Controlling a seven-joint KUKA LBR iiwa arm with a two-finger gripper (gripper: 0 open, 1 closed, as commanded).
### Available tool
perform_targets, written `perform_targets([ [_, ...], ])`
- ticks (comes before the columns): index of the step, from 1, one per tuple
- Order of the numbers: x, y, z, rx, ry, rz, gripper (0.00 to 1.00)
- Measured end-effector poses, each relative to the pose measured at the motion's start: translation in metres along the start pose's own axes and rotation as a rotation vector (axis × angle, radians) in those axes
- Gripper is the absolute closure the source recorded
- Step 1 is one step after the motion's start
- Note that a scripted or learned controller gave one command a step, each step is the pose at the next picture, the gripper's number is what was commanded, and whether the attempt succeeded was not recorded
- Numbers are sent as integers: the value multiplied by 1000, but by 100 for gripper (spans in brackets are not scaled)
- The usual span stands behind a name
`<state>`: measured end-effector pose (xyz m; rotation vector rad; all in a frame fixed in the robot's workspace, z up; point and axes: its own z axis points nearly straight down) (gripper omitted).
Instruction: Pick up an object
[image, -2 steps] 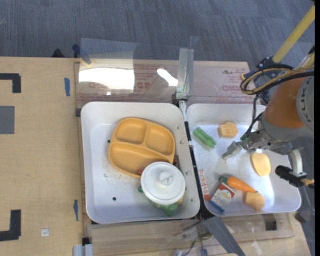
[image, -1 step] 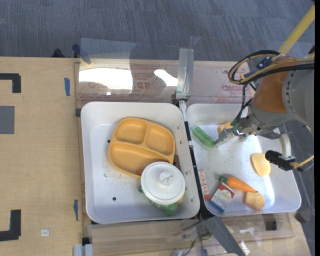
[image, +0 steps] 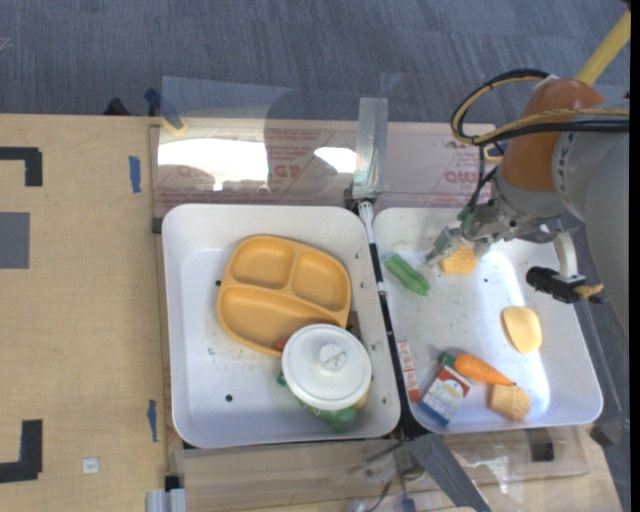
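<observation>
Where the right bin (image: 575, 400) begins, spread fingers (image: 440, 247) touching a yellow piece (image: 460, 262).

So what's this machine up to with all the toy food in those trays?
A grey robot arm reaches in from the right over the right bin. Its gripper is down at a small yellow piece of toy food near the bin's back edge, with a green item just beside it. I can't tell whether it has a hold on it. A carrot, a small carton and other yellow pieces lie untouched nearer the front. The left bin holds an orange divided plate and a white lidded cup.
</observation>
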<state>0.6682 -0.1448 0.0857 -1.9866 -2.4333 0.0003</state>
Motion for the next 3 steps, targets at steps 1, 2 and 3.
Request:
perform_targets([
  [1,1,3,-11,-5,-4,-5,100],
  [2,2,5,-20,-7,-6,-9,100],
  [3,64,14,-100,-5,0,385,100],
])
